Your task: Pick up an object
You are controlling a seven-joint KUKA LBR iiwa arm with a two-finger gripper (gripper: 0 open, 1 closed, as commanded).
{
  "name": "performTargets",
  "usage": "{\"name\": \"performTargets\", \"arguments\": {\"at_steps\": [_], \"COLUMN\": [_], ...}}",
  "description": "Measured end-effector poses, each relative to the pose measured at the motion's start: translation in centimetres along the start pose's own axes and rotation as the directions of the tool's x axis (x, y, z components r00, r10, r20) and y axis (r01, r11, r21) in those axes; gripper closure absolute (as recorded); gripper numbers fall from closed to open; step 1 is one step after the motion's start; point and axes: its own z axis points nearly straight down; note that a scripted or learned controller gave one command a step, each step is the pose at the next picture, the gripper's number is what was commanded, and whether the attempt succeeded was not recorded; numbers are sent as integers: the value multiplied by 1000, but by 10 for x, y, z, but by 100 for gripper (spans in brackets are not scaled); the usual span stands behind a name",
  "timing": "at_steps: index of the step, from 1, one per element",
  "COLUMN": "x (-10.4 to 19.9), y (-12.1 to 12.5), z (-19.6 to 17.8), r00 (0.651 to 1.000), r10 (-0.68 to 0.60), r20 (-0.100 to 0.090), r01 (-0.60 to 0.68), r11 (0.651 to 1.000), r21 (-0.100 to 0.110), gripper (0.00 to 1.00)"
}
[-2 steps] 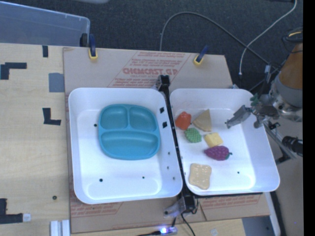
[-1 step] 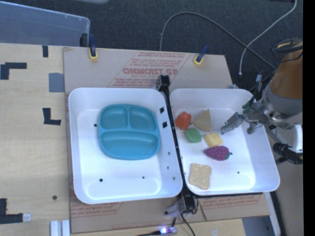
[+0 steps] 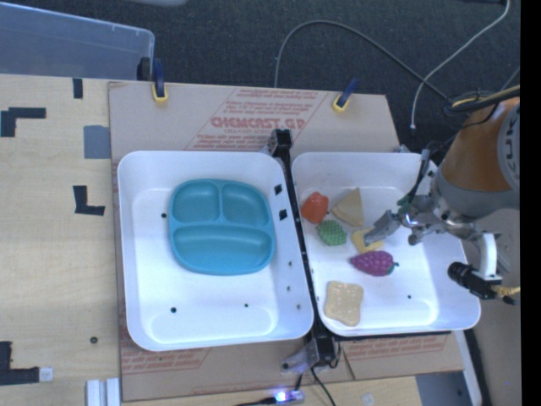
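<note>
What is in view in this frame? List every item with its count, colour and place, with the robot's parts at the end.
bins: 2, white, side by side on the cardboard sheet.
divided plate: 1, blue, in the left bin.
tomato toy: 1, red-orange, right bin, near the divider.
wedge toy: 1, tan, right bin, beside the tomato toy.
round green toy: 1, green, right bin, below the tomato toy.
small yellow piece: 1, yellow, right bin, by the gripper.
grape toy: 1, purple, right bin centre.
cracker toy: 1, beige, right bin, front.
clamps: 2, yellow and blue, back edge of the cardboard.
arm: 1, grey with orange band, from the right.
gripper: 1, dark, over the right bin.
</note>
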Motion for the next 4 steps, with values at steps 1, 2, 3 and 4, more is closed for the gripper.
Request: {"name": "performTargets", "arguments": {"at_steps": [1,2,3,4], "x": [1,1,1,-2], "y": [-1,0,0,6], "z": [54,41,-1,-62], "r00": [1000,1000,1000,1000], "r10": [0,-1,0,0], "r20": [1,1,2,3], "r01": [0,1,0,0], "r11": [1000,1000,1000,1000], "r21": [-1,-4,-9,-11], "gripper": [0,100,100,100]}}
